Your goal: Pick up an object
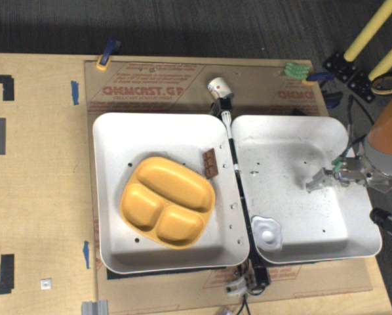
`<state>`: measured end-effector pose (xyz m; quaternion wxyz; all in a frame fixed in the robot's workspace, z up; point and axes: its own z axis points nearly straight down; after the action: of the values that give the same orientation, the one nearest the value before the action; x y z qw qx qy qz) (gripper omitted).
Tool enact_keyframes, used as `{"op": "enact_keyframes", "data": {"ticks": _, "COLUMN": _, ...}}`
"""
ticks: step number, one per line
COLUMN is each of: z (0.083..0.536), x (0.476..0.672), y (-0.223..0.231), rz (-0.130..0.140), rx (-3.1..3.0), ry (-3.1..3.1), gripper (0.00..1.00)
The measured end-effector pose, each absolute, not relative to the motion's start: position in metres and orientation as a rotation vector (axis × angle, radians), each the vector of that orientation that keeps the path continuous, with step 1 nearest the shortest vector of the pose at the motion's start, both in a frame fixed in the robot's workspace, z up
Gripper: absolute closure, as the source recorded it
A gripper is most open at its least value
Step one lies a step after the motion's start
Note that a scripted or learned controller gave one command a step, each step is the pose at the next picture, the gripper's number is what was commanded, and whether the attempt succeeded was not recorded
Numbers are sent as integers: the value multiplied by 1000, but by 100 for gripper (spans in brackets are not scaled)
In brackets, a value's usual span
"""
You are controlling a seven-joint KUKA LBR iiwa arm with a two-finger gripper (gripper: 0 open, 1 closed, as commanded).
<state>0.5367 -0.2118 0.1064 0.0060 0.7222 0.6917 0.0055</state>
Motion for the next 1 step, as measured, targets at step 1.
{"op": "enact_keyframes", "data": {"ticks": 1, "z": 97, "x": 581, "y": -192, "rz": 14, "rx": 2161, "ry": 2230, "gripper": 0}}
